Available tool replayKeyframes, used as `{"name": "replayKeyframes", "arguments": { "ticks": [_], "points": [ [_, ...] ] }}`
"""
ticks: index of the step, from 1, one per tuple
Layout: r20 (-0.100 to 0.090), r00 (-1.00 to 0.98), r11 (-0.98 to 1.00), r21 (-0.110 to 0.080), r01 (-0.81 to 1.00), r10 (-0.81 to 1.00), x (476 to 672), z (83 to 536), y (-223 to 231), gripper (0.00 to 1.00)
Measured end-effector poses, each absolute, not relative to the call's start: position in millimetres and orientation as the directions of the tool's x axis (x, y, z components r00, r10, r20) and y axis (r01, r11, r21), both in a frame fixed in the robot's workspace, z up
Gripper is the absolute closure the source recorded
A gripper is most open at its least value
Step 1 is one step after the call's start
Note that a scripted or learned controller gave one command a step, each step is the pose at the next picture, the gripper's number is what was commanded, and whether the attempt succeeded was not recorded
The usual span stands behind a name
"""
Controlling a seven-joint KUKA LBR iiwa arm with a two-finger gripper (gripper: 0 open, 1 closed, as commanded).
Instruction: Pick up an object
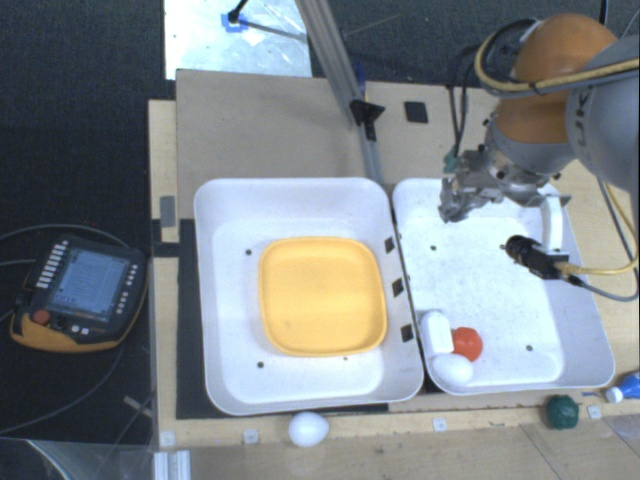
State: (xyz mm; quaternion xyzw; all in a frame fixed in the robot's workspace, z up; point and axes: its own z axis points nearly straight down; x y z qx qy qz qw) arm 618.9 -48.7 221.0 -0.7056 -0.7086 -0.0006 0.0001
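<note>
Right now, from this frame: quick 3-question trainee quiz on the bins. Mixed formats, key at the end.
1. True or false: the yellow plate lies in the right bin.
2. The orange ball sits in which corner of its bin? A) near-left B) far-right C) far-left
3. Fill in: the pincer hangs over the ___ bin's far-left part.

Key: 1 false, it lies in the left bin. 2 A. 3 right.

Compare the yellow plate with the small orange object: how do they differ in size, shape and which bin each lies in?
The yellow plate is far larger than the orange object. The plate is a flat rounded square; the orange object is small and roundish. The plate lies mid left bin; the orange object sits near the right bin's near-left corner. Both rest inside white bins.
</note>
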Motion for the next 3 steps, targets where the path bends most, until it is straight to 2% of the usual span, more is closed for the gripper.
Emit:
{"name": "replayKeyframes", "arguments": {
  "ticks": [3],
  "points": [
    [0.001, -0.004, 0.004, 0.001, 1.0, 1.0, 558.6, 235, 96, 1.0]
  ]
}}
